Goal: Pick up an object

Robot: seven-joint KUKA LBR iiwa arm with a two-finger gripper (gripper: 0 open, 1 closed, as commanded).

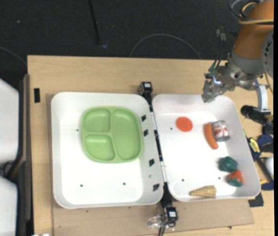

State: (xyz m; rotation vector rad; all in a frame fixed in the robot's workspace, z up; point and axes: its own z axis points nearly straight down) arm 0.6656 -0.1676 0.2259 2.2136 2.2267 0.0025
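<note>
The right bin [178, 156] holds several small objects: a round orange-red piece [184, 124], an orange carrot-like piece [210, 136] beside a small silver and red can [221, 130], a dark green piece [228, 163], a red and green piece [235, 178], and a tan cone [202, 192] near the front wall. My gripper [210, 93] hangs over the bin's far right corner, above and to the right of the orange-red piece. Nothing shows between its fingers.
The left bin [65, 181] carries a green divided plate [112, 133]. Black clips [145, 88] sit along the seam between the bins. Tools and cables lie on the bench at the right edge [259, 146]. White boxes [1, 127] stand at the far left.
</note>
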